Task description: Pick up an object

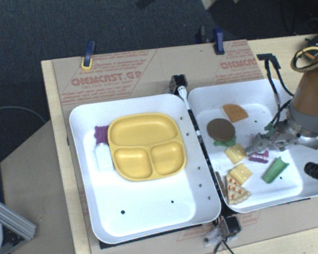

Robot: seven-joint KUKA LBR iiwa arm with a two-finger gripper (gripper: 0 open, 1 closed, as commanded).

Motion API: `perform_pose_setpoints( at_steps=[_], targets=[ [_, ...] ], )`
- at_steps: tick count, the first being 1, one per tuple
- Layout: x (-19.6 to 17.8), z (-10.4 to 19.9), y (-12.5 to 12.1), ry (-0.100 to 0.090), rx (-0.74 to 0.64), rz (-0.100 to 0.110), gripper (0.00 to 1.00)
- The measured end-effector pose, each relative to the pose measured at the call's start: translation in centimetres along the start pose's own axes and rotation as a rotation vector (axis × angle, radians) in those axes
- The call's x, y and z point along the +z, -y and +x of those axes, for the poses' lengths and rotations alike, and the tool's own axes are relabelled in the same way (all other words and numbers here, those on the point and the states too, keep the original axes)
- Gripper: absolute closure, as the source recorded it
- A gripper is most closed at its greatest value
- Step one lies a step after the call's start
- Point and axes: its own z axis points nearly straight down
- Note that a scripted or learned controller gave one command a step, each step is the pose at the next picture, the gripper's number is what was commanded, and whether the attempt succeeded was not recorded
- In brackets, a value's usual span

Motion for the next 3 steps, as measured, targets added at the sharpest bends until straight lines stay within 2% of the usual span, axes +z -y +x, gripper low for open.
perform_pose_setpoints(
  at_steps=[1,2,3],
  targets=[
    [-1.5,-0.2,-0.3,0.008,0.0,-0.015,1.0],
    [-7.7,-0.8,-0.8,0.009,0.0,-0.007,1.0],
    [-12.2,-0.2,-0.6,0.007,0.0,-0.005,1.0]
  ],
)
